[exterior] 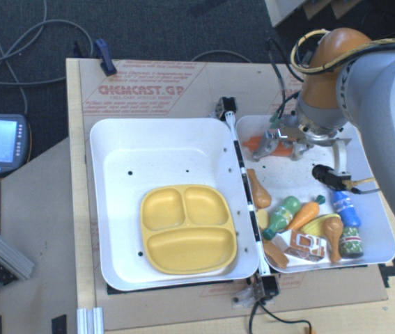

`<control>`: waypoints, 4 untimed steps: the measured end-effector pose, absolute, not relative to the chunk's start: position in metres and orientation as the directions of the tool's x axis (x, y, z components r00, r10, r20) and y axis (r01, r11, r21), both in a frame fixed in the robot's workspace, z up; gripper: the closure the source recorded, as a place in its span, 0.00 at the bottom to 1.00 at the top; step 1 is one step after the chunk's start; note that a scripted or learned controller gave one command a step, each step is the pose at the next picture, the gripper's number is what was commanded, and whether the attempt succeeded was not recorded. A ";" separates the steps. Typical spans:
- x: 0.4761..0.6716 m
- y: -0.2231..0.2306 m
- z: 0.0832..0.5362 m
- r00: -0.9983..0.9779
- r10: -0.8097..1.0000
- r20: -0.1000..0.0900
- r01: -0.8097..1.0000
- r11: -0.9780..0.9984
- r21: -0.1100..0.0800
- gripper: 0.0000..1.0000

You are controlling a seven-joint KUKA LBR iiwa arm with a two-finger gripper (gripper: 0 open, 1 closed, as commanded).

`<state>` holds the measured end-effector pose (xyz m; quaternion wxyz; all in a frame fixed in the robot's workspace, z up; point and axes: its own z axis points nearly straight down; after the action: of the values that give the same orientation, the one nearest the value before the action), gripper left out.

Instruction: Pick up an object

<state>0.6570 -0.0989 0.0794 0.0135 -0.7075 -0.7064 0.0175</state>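
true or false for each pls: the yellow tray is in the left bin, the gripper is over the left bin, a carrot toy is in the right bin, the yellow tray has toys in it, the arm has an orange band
1. The yellow tray lies in the left bin. True.
2. The gripper is over the left bin. False: it is at the far end of the right bin, near an orange item there.
3. A carrot toy lies in the right bin. True, among the pile of toys at the near end.
4. The yellow tray has toys in it. False: its three compartments show bare yellow.
5. The arm has an orange band. True.
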 end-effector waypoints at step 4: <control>0.570 -0.190 0.083 0.005 1.000 0.002 1.000 -0.005 -0.008 0.00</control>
<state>0.5696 -0.1901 0.0834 0.0036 -0.7088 -0.7054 0.0020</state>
